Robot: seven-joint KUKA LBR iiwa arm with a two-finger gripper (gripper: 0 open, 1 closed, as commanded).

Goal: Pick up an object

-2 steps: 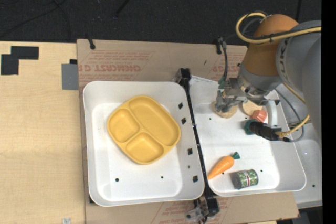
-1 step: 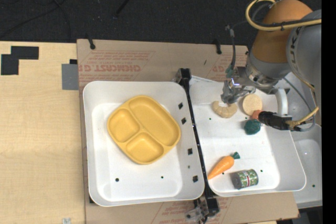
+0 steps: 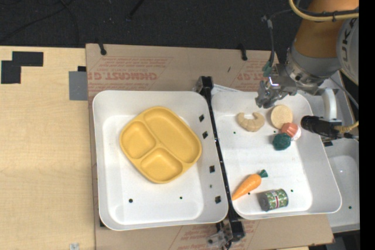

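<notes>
The right bin [image 3: 310, 196] holds a beige curved piece [image 3: 251, 122], a tan round slice [image 3: 281, 115], a small red-and-white piece [image 3: 290, 130], a dark green lump [image 3: 282, 141], an orange carrot [image 3: 248, 184] and a green can [image 3: 273, 199] lying on its side. My gripper [image 3: 268, 94] hangs over the bin's far edge, just above and between the beige piece and the tan slice. Nothing shows between its fingers.
The left bin [image 3: 111, 196] holds a yellow divided plate [image 3: 160, 143]. A black divider [image 3: 212, 137] runs between the two bins. Cardboard [image 3: 158, 67] lies under both bins, with the wooden bench [image 3: 41, 155] to the left.
</notes>
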